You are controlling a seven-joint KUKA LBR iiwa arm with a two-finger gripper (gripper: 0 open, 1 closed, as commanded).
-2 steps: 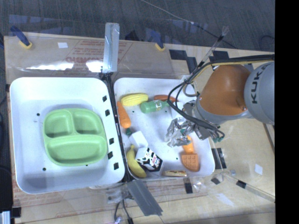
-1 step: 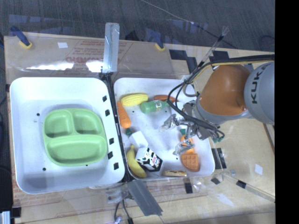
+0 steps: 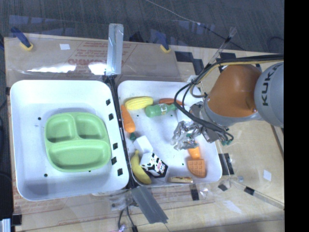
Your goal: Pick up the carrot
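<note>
One carrot (image 3: 128,120) left of pincer (image 3: 184,137)

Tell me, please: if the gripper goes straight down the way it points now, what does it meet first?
Most likely the bare floor of the right bin. The gripper points down there, apart from the carrot further left. Depth is unclear from this slanted view.

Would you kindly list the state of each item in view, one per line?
carrot: lying in the right bin by its left wall, not held.
claw: low over the right bin, away from the carrot.
green plate: flat in the left bin.
banana: lying near the front edge.
corn: lying near the back.
</note>
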